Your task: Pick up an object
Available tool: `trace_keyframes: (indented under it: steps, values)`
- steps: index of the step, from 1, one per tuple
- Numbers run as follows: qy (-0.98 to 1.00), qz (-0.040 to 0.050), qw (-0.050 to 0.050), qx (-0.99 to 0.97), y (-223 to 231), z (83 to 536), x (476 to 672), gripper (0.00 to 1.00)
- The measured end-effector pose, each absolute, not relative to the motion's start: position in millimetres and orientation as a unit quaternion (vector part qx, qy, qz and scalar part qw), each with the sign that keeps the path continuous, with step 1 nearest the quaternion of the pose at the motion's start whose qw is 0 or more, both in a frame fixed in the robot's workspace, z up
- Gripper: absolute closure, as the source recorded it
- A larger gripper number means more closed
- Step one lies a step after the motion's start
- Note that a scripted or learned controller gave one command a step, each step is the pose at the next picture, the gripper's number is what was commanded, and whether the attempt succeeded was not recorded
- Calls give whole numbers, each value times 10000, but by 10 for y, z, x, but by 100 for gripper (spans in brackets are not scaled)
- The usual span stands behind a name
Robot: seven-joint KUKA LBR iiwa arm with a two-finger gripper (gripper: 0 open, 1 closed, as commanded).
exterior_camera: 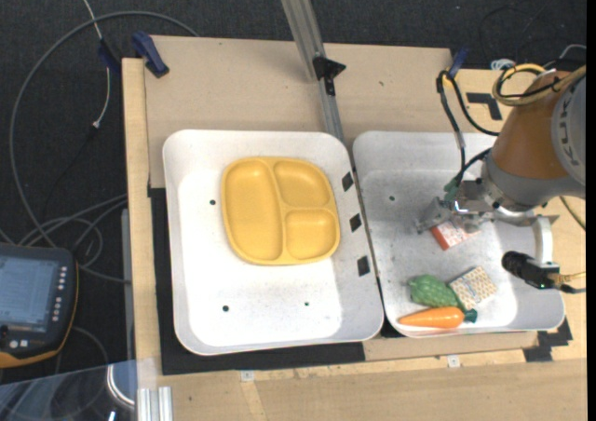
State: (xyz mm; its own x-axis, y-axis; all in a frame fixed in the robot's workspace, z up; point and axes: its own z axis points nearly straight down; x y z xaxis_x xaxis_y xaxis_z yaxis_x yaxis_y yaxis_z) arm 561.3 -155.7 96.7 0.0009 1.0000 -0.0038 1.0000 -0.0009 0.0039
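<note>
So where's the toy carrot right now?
The carrot lies in the right-hand bin, along its near edge, just below the green toy.

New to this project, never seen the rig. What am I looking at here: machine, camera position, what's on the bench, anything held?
One camera, fixed above the bench, looks down at a slant. The bench holds two shallow white bins: the left bin and the right bin. The robot arm, grey with an orange band, reaches in from the right. Its hand is down in the right bin, over a small red and white object; whether it grips that object cannot be told.

The left bin holds a yellow divided plate. Near the right bin's front edge lie a green toy vegetable, a toy carrot and a small patterned packet.
</note>
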Motion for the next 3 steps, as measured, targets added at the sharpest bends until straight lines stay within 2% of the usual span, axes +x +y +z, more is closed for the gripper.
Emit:
trace_keyframes:
  steps: [1,3]
  values:
    - [7072,28,55,7070,-1552,1102,5634,100]
    - [7080,22,35,7062,-1452,2217,5705,100]
